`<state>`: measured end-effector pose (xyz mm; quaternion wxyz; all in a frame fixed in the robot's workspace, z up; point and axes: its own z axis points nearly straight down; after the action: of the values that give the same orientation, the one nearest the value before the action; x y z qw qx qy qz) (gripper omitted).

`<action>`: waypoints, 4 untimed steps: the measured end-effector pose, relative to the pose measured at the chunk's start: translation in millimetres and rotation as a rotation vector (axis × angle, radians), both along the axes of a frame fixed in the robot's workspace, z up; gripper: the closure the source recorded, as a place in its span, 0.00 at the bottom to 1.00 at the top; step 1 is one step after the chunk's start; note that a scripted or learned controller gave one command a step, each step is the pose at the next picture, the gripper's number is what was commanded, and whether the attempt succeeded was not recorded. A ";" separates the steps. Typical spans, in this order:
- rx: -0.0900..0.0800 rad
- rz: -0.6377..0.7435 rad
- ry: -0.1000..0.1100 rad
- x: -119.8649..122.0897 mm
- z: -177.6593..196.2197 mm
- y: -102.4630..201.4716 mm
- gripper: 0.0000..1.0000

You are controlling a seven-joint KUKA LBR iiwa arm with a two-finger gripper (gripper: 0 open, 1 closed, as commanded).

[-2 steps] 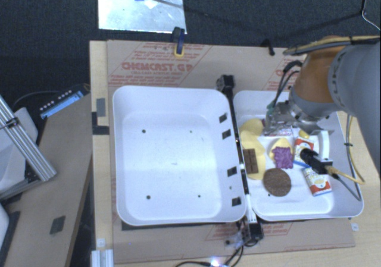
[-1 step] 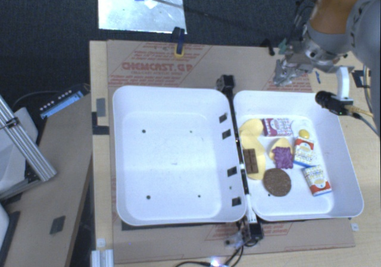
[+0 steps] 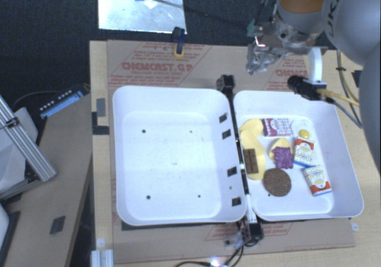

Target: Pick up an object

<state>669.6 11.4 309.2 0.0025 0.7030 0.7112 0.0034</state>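
Arm [image 3: 351, 10] sits high, past the back rim of the right bin [image 3: 345, 159]. Gripper [image 3: 260, 63] hangs there holding nothing; can't tell its state. Targets cluster mid-bin: yellow piece [image 3: 251, 132], brown disc [image 3: 277, 182], purple block [image 3: 283, 157], small cartons. Disc looks best: isolated edge, so descend straight and centred.

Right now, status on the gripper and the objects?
Gripper above the right bin's far edge, nothing between fingers. Objects clustered in right bin: brown disc, purple piece, small cartons. Path down unobstructed.
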 end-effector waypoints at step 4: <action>-0.003 -0.005 0.015 -1.6 117.5 187.5 1.00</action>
<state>667.9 198.9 426.7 -0.0018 0.7049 0.7093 -0.0027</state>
